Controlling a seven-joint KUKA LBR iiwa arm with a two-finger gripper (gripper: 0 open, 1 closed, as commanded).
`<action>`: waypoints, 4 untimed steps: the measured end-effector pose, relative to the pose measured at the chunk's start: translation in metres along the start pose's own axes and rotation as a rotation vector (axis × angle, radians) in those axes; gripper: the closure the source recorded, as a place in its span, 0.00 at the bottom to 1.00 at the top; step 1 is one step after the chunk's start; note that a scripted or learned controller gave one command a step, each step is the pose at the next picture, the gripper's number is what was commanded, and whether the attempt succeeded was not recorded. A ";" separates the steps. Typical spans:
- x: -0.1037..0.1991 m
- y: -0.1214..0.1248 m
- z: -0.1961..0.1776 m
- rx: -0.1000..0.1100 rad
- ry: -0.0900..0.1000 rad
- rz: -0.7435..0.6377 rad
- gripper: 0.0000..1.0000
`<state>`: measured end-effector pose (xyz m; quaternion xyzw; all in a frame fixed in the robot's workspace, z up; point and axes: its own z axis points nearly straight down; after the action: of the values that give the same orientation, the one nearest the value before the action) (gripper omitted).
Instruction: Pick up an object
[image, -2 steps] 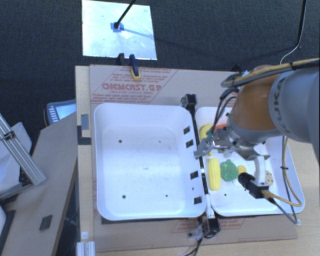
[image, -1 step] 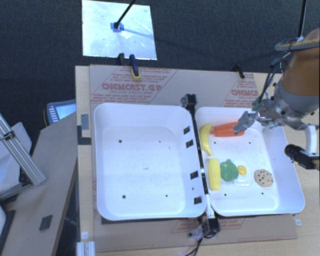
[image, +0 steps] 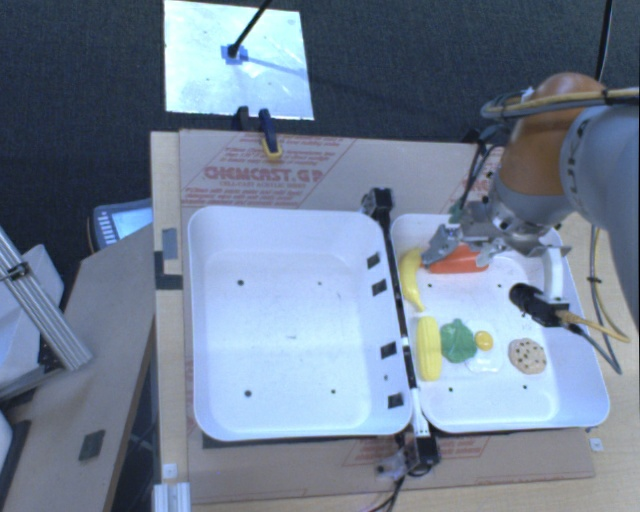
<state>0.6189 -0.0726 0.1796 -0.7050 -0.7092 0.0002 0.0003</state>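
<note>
A: Carrot looks like the target. It lies at the back of the right bin, touching or just under the end effector.

B: Has it got hold of it?

A: I cannot tell. The metal tip sits over the carrot's left end, but how far apart the fingers stand is not readable from this slant.

B: How should the grasp go, then?

A: Straddle the carrot across its narrow width, near the middle, so it won't pivot. Keep clear of the banana just to its left and the bin's back wall. The left bin has room if it needs setting down.

B: Risk?

A: The smooth, tapered toy could squirt out.
</note>
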 end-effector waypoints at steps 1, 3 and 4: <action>-0.015 -0.015 -0.316 -0.022 -0.004 0.001 0.00; 0.057 -0.033 -0.282 0.001 0.002 -0.004 1.00; 0.165 -0.055 -0.358 -0.011 0.005 -0.010 1.00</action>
<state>0.5634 0.0916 0.5375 -0.7013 -0.7128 -0.0054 -0.0019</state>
